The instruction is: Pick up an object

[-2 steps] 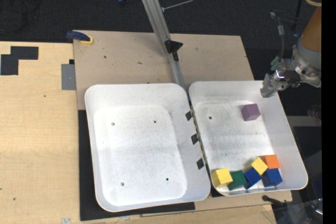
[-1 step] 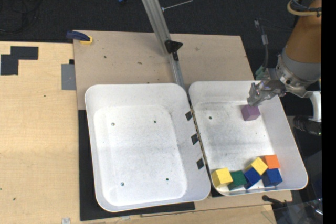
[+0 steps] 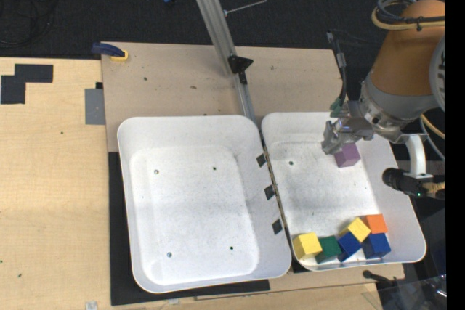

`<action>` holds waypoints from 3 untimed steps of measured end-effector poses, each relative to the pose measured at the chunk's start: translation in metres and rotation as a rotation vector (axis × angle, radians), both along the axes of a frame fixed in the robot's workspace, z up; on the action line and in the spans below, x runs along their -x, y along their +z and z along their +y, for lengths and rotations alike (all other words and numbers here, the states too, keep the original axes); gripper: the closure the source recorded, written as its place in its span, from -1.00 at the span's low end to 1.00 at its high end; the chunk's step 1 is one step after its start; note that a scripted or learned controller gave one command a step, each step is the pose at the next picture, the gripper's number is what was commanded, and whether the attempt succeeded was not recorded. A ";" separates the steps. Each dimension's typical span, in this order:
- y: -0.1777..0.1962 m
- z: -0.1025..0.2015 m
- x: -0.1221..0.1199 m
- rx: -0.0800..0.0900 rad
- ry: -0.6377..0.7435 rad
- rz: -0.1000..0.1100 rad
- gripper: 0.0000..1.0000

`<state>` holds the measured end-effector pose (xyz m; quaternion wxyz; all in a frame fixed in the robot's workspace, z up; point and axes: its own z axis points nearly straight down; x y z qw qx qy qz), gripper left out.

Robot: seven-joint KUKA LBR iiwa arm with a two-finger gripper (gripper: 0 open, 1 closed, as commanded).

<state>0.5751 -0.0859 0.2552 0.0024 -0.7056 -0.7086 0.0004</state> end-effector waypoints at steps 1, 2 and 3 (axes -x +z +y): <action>0.003 0.054 0.016 0.000 0.001 0.000 1.00; -0.013 0.107 0.035 0.001 0.000 0.003 1.00; -0.011 0.166 0.048 0.001 0.001 0.001 1.00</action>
